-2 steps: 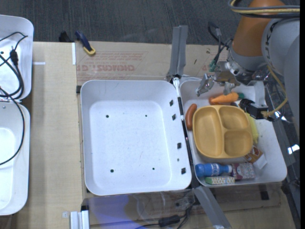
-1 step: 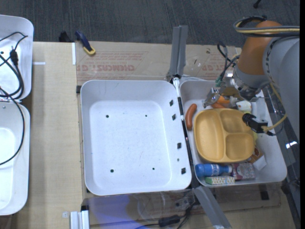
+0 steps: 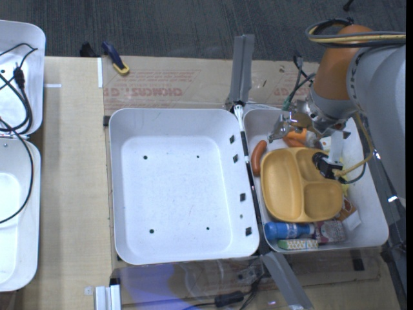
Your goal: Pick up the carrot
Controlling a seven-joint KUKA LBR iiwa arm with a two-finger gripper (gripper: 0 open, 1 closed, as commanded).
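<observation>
The bench (image 3: 71, 173) fills most of the view, a tan surface with a strip of printed cardboard (image 3: 168, 82) along its far edge at 12 o'clock. On it sit two white bins side by side: the left bin (image 3: 122, 192), the larger in view, takes the centre, and the right bin (image 3: 371, 228) lies just beside it at 3 o'clock, the two touching along a shared edge. The arm (image 3: 381, 70) comes in from 2 o'clock, grey with an orange band above the wrist, and reaches down over the far end of the right bin. A yellow divided tray (image 3: 290, 186) lies in the middle of the right bin. At the tray's 6 o'clock lies a blue bottle (image 3: 289, 230), with small packets next to it. A reddish sausage (image 3: 258, 157) lies at the tray's 9 o'clock, against the bin wall. The carrot (image 3: 298, 136), a small orange piece, lies at the tray's 12 o'clock, right under the pincer (image 3: 293, 126). Whether the pincer is spread or closed, and whether it grips the carrot, I cannot tell.
</observation>
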